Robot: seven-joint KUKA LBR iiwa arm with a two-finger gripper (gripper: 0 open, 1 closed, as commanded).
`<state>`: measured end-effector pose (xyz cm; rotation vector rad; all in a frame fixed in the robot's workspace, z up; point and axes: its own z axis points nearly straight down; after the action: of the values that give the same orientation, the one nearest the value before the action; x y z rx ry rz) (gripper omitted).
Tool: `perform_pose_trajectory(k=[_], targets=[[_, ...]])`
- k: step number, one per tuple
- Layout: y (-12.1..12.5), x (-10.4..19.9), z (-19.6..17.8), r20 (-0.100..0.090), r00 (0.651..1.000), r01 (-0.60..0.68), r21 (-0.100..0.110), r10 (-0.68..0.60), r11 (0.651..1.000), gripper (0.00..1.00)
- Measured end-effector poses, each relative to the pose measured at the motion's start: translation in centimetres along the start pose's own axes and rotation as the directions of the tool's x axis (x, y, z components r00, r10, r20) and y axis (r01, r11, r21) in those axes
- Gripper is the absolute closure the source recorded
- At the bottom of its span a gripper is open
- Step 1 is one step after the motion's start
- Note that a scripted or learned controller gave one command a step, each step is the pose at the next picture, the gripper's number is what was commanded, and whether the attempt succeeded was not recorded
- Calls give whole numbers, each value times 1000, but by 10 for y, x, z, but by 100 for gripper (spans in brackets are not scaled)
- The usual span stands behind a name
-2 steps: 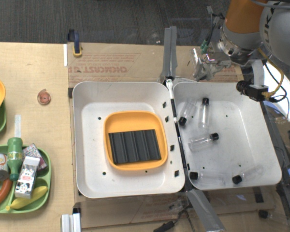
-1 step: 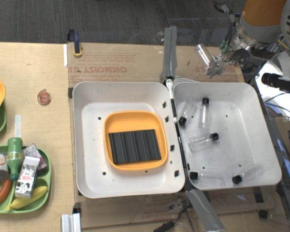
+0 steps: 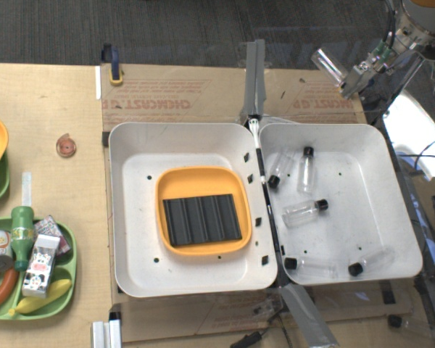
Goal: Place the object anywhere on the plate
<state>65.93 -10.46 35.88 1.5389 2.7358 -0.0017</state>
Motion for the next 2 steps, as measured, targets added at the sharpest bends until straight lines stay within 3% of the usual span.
perform_pose_trajectory(k=[1, 2], targets=[[-36, -59, -73, 2, 940, 342, -1, -342, 940, 100], [-69, -97, -81, 4, 756, 655, -2, -655, 756, 100]])
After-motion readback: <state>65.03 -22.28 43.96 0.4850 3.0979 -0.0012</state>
